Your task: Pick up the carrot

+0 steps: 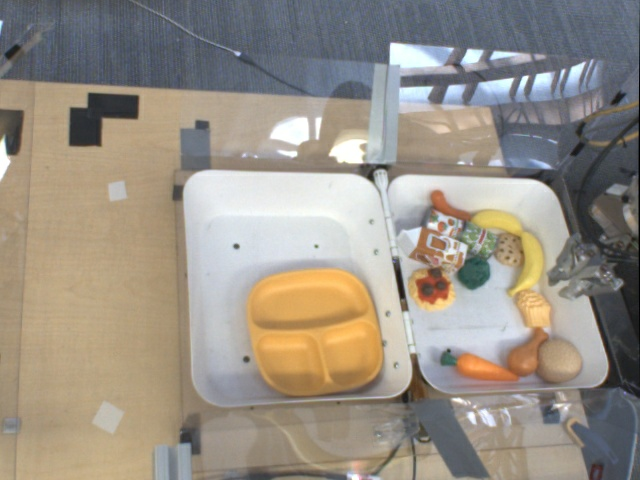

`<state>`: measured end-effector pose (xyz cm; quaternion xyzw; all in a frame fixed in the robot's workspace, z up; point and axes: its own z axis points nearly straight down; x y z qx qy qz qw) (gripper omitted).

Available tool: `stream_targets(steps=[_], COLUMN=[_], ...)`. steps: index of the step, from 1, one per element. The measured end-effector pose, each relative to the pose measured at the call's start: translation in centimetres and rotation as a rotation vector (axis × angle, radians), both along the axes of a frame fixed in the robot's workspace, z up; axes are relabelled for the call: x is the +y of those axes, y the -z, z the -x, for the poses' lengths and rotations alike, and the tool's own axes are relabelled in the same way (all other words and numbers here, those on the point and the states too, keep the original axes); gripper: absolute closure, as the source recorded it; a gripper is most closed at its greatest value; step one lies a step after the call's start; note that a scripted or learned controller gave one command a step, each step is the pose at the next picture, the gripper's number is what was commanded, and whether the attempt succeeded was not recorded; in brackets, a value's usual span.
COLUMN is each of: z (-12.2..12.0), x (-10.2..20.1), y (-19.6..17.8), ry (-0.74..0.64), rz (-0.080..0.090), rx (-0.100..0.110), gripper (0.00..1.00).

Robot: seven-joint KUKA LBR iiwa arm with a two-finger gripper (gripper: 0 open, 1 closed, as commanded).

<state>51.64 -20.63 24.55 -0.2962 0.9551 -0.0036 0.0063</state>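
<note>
The carrot (478,367) is orange with a small green top. It lies flat near the front wall of the right bin (470,320), its green end pointing left. My gripper (582,271) hangs over that bin's right rim, above and to the right of the carrot and well apart from it. Nothing shows in its grasp. A brown drumstick (524,354) lies just right of the carrot's tip.
The right bin also holds a banana (527,248), a broccoli (474,273), a small carton (440,240), a sausage (449,207), a cookie (508,251) and a tan round piece (560,361). An orange divided plate (315,330) sits in the left bin (250,218).
</note>
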Motion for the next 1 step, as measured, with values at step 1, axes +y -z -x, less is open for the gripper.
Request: stream_targets(steps=[1], z=[1.71], x=[0.17], y=[10.70], ry=[-0.161], rz=[-0.005], rx=[0.013], gripper=[1.00])
